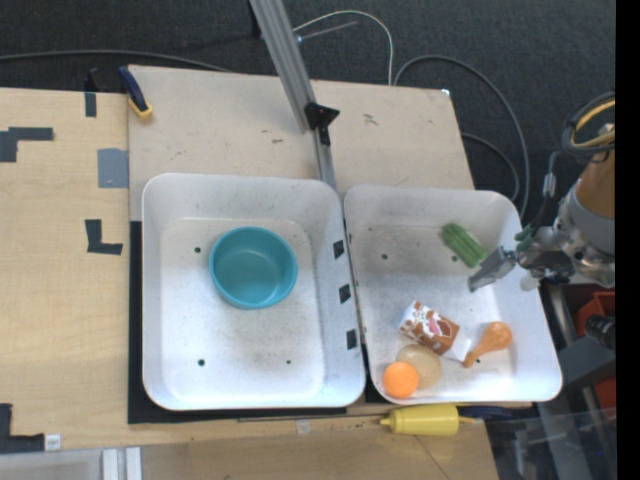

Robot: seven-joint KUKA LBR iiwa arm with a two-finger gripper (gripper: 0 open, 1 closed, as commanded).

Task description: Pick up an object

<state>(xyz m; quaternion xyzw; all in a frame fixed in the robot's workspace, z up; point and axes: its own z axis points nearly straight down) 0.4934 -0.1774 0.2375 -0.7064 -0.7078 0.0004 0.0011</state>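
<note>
The right bin [380,208] holds a green pickle-shaped piece [462,242] near its back right. At its front lie a red-and-white snack packet [430,327], an orange ball [401,379], a pale round piece [422,363] and an orange drumstick-shaped toy [489,341]. A teal bowl [253,266] stands in the left bin [170,368]. My gripper [489,268] reaches in over the right bin's right side, just right of and below the green piece. It hangs above the drumstick toy. I see nothing held in it.
A yellow bottle [424,421] lies on the bench outside the right bin's front rim. A slanted metal pole [290,53] rises behind the bins. Cables [440,68] loop across the dark floor at the back right.
</note>
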